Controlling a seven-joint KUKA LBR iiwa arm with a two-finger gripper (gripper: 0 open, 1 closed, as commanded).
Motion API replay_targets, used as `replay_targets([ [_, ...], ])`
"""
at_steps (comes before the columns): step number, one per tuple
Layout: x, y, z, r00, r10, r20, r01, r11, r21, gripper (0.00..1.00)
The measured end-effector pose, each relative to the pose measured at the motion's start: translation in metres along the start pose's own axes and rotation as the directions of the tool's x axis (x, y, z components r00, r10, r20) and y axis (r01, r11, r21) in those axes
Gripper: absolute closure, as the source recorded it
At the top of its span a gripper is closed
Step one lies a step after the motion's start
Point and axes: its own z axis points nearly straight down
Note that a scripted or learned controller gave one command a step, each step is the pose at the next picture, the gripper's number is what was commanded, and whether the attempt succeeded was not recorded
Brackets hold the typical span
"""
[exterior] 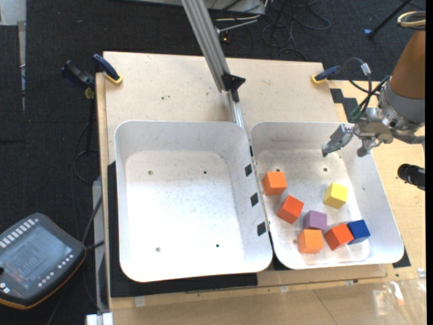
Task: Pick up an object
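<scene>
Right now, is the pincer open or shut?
Open: the pincer has its two fingers spread apart with nothing between them, above the right bin, away from the blocks.

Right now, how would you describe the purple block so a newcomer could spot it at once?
Look in the right-hand bin, the one holding all the blocks. Near its front edge sits a tight cluster; the purple block is at the cluster's top, just below the yellow block. It is the only purple piece, hemmed in by three orange blocks: and.
</scene>
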Motion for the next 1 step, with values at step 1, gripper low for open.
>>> replay_targets([
  [1, 0.0036, -0.0092, 0.0591, 1.0, 0.001, -0.001, -0.001, 1.0, 0.002, 0.0],
])
